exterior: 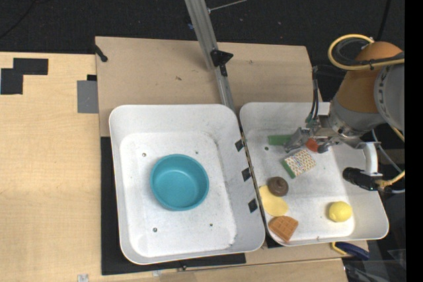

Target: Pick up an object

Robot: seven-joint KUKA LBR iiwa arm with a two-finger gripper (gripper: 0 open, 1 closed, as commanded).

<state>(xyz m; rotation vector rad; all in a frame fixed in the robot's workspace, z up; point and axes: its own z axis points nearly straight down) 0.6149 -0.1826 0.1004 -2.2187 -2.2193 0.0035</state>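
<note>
Presently we list the gripper (pixel 310 140), grip state indiscernible, low in the right bin (pixel 370 229) just above the checkered packet (pixel 299 162), likeliest pick; doughnut (pixel 277 186) and lemon (pixel 340 211) lie apart.

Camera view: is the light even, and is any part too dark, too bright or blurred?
Camera view: light is fairly even on both white bins, with no strong glare; the teal bowl is sharp; the floor at the top is very dark; small things near the gripper look soft and hard to identify.
</note>
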